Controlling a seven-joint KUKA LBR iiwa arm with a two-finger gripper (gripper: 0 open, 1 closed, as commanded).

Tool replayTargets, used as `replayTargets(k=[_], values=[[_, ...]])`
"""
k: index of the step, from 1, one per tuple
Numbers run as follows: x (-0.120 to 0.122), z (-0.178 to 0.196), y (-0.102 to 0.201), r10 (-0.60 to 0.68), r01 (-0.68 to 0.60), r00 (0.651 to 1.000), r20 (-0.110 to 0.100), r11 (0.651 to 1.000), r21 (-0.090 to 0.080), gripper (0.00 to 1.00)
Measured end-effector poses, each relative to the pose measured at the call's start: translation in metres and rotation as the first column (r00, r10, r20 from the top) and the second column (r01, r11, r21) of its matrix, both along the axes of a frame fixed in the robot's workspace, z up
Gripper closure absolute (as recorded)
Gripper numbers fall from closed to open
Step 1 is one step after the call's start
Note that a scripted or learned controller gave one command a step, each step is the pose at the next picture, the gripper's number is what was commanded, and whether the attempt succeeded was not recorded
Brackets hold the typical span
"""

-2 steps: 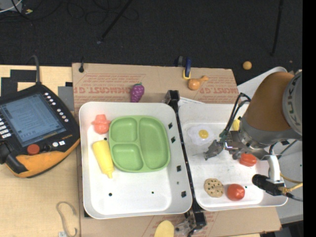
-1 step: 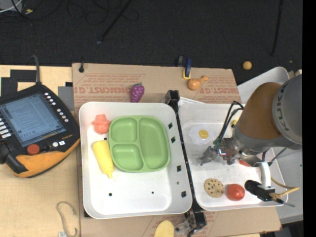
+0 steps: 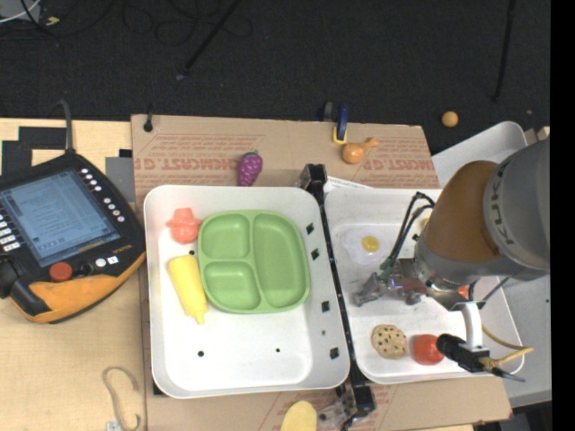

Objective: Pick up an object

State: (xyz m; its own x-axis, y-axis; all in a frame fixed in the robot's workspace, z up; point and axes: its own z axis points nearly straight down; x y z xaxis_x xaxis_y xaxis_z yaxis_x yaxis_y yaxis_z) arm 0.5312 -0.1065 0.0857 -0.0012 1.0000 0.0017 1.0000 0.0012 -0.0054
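The right bin [image 3: 352,214] holds a fried-egg toy [image 3: 368,242] near its back left. A brown cookie [image 3: 388,339] and a red tomato-like piece [image 3: 428,349] lie side by side at its front. My gripper [image 3: 375,289] hangs low over the middle of this bin, between the egg and the cookie, with the grey arm and its orange band [image 3: 460,214] behind it to the right. Nothing shows in its grasp. The left bin [image 3: 243,366] carries a green divided plate [image 3: 252,260], a pink toy [image 3: 182,225] and a yellow toy [image 3: 188,286].
Purple grapes [image 3: 250,167] and an orange pear-shaped toy [image 3: 357,151] lie on the cardboard behind the bins. A yellow piece [image 3: 299,416] sits in front of them. A teach pendant [image 3: 63,232] rests at the left. A black divider [image 3: 328,277] runs between the bins.
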Motion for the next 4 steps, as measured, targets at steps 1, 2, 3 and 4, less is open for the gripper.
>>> replayTargets(k=[1, 2, 3, 4], values=[[0.0, 0.012, -0.002, -0.007, 0.007, 1.0, 0.002, 1.0, 0.0, 1.0], [0.009, 0.061, 0.002, -0.002, 0.002, 1.0, 0.006, 1.0, -0.001, 1.0], [0.014, 0.104, 0.002, -0.002, 0.002, 1.0, 0.007, 1.0, -0.001, 1.0], [0.014, 0.143, 0.001, -0.001, 0.001, 1.0, 0.006, 1.0, -0.001, 1.0]])
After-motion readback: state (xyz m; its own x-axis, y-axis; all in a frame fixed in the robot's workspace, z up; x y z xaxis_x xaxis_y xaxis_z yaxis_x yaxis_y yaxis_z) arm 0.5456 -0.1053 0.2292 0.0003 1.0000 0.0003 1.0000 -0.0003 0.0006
